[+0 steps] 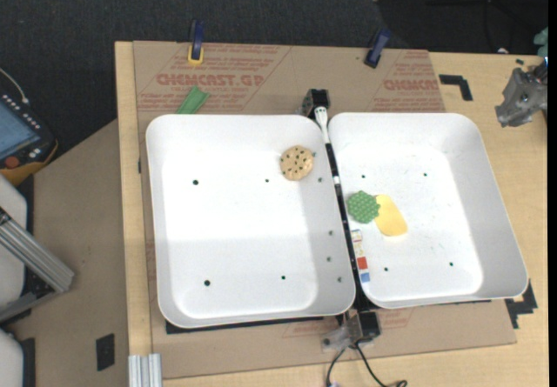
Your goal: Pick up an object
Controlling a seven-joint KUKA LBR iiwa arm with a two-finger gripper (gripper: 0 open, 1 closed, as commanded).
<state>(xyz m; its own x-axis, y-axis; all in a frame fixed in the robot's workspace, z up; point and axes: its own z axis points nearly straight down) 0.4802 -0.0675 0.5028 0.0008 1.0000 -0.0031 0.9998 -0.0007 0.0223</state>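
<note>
A round tan cookie (297, 163) with dark chips lies in the left bin (174, 203), near its upper right corner. In the right bin (470, 203), close to its left wall, a green bumpy piece (363, 206) rests against a yellow piece (391, 217). My gripper (520, 100) hangs at the right edge of the camera view, above the bench and beyond the right bin's upper right corner, far from all the objects.
Both bins sit on a brown cardboard sheet (261, 72) held by two clamps (197, 44) at its far edge. A green tape strip (191, 100) lies on the cardboard above the left bin. A metal rail (35, 255) stands at the left.
</note>
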